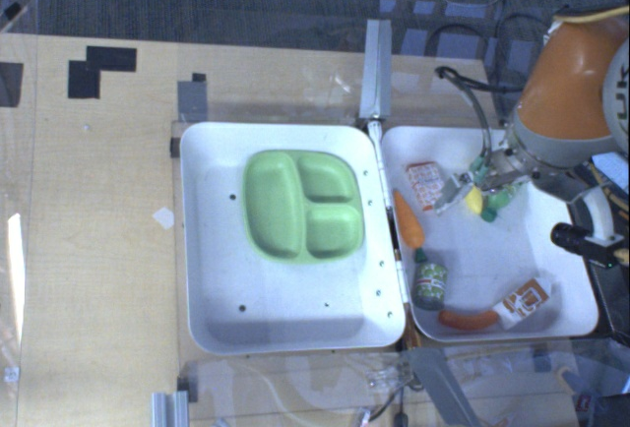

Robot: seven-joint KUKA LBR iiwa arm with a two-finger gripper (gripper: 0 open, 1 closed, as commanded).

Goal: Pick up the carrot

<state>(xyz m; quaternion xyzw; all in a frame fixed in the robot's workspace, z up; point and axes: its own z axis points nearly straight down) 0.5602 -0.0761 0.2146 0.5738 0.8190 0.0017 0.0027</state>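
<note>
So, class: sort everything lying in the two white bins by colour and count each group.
Green: 2, divided plate, small can
Orange: 1, carrot
Red-brown: 1, sausage
Red-and-white: 2, packet, carton
Yellow: 1, small piece by the tool
Total: 7

The grey arm (581, 91) reaches in from the right, its orange band bulking above the wrist. The gripper (471, 189) hangs low, fingers pointing left and slightly spread, nothing between them.
</note>
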